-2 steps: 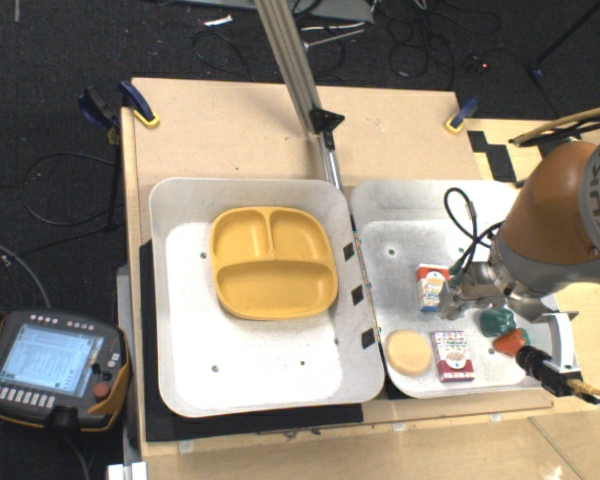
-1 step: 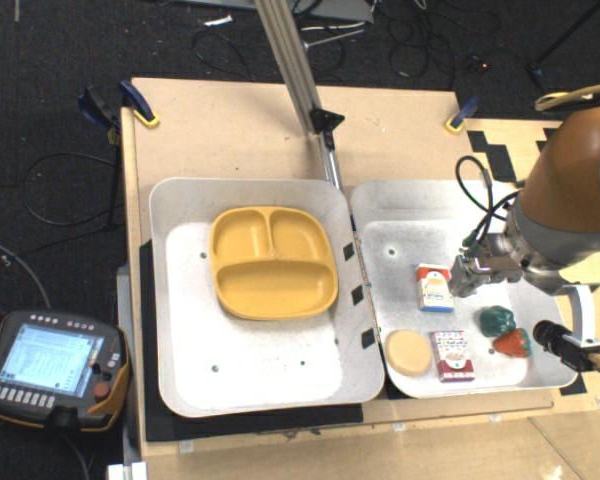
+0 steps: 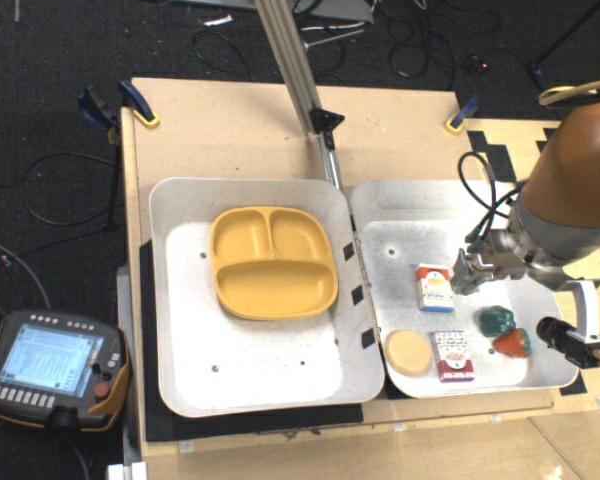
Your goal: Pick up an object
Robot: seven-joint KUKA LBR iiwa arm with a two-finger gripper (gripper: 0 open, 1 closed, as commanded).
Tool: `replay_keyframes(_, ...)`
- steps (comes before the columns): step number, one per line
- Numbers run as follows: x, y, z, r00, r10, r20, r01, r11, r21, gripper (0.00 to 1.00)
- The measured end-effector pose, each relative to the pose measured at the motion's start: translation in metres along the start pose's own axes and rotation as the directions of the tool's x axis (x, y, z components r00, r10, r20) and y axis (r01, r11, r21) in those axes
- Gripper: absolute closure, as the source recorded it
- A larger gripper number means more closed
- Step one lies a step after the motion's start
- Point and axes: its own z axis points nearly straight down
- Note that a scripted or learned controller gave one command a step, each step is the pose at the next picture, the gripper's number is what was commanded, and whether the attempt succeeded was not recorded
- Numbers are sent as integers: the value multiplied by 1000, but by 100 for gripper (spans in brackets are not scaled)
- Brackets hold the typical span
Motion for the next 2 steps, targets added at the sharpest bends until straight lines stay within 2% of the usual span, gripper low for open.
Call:
replay_keyframes(1, 47, 26, -13, 1000, -5, -2, 5, 1000, -1, 100)
replay_keyframes(2, 96, 46, -5, 1000, -5, -2, 5, 1000, 1, 100)
